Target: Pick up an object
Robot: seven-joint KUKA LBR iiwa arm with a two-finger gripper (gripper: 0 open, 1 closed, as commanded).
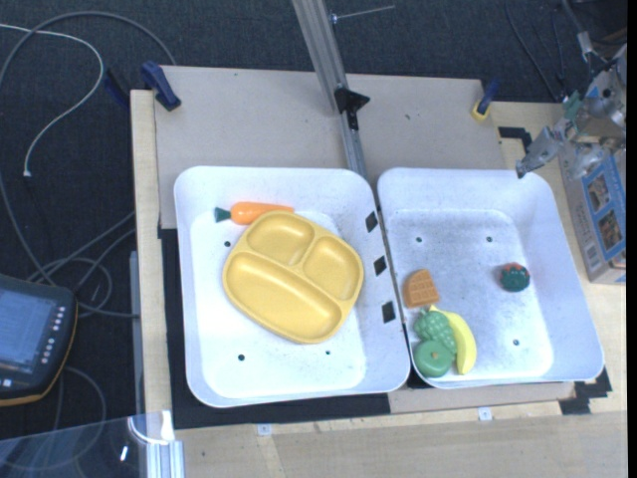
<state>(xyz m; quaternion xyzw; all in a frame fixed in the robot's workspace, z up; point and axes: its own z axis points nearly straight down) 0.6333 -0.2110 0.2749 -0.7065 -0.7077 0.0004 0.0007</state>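
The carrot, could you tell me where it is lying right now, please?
The carrot lies in the left bin, near its far edge, just beyond the yellow divided plate.

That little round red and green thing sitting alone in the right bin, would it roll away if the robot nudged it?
Probably. The round toy looks nearly ball-shaped and sits on the flat floor of the right bin, touching nothing, so a push would likely send it rolling. It looks like small, hard plastic, so likely light and stiff. Its curved sides might slip from a pinch.
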